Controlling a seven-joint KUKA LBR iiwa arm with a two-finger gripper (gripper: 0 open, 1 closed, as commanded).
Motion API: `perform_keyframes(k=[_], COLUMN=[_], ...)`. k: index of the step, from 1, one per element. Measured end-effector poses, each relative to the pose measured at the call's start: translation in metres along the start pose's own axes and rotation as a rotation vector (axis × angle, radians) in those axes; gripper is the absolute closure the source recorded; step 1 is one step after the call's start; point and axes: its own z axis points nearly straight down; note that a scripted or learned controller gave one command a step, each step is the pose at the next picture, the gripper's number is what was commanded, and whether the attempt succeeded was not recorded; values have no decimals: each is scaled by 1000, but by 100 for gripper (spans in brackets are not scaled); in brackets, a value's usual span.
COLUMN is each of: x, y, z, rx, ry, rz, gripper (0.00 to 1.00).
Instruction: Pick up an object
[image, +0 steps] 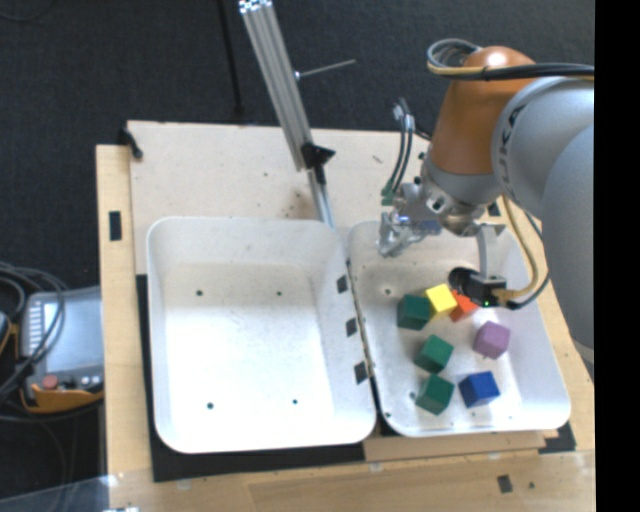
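Several small blocks lie in the right bin (530, 400): a yellow block (441, 298), an orange block (463, 306) beside it, a purple block (491, 339), a blue block (479, 387) and three green blocks (414, 311) (435, 352) (435, 393). My gripper (392, 238) hangs over the back left corner of that bin, up and to the left of the blocks and apart from them. Nothing shows beneath it.
The left bin (250, 330) stands beside the right one. A slanted aluminium rail (285, 100) rises from behind the bins. A grey device with cables (55, 340) sits at the bench's left edge.
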Motion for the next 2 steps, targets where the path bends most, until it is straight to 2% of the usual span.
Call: perform_keyframes(k=[2], x=[83], y=[-32], z=[0], rx=[0], ry=[2], rz=[-2], gripper=[100])
